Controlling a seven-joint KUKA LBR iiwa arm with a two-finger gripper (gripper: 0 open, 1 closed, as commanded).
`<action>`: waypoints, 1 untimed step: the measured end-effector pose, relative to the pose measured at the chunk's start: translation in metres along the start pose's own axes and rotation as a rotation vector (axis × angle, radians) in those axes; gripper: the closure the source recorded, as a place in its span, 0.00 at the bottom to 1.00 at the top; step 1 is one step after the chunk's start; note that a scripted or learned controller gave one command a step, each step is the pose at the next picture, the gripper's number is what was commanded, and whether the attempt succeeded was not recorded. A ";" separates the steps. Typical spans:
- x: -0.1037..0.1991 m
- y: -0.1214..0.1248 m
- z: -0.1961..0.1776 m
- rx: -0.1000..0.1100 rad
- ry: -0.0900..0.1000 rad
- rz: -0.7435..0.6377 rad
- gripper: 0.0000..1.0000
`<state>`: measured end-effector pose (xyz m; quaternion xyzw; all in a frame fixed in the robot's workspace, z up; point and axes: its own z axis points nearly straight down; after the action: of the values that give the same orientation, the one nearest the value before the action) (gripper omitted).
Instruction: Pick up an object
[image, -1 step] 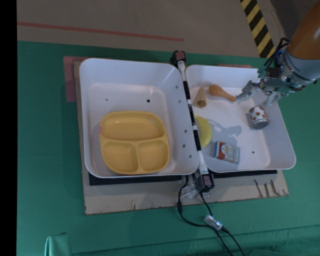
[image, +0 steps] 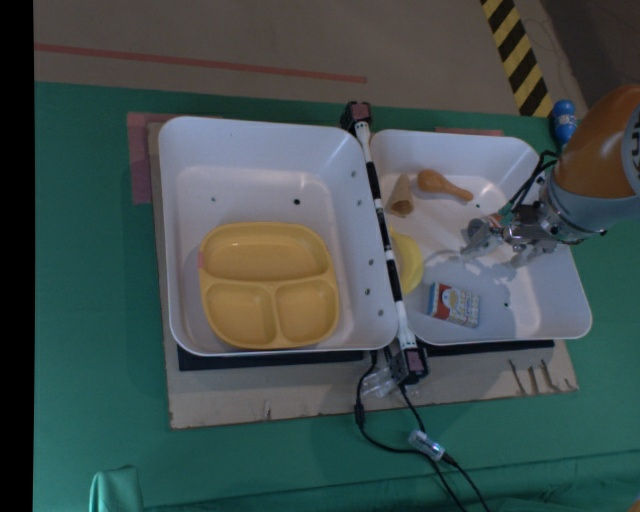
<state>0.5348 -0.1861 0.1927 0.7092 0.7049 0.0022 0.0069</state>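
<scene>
In the right bin (image: 560, 300), a tan drumstick-shaped toy (image: 441, 184) lies at the back beside a small brown cone (image: 401, 194). A yellow round piece (image: 406, 260) rests against the divider. Near the front lies a small printed carton (image: 455, 304). My gripper (image: 497, 246) hangs over the middle of the right bin, right of the yellow piece and behind the carton. Its fingers (image: 474, 238) are spread open over bare bin floor, with nothing between them.
The left bin (image: 190, 150) holds a yellow divided plate (image: 268, 283). A black-and-white divider bar (image: 382, 230) runs between the bins. Cables (image: 420, 440) trail off the front of the bench. A blue object (image: 563, 116) sits beyond the right bin's back corner.
</scene>
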 end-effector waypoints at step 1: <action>-0.003 0.060 0.006 -0.005 -0.003 -0.001 0.00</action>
<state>0.5945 -0.1895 0.1874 0.7087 0.7054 0.0031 0.0097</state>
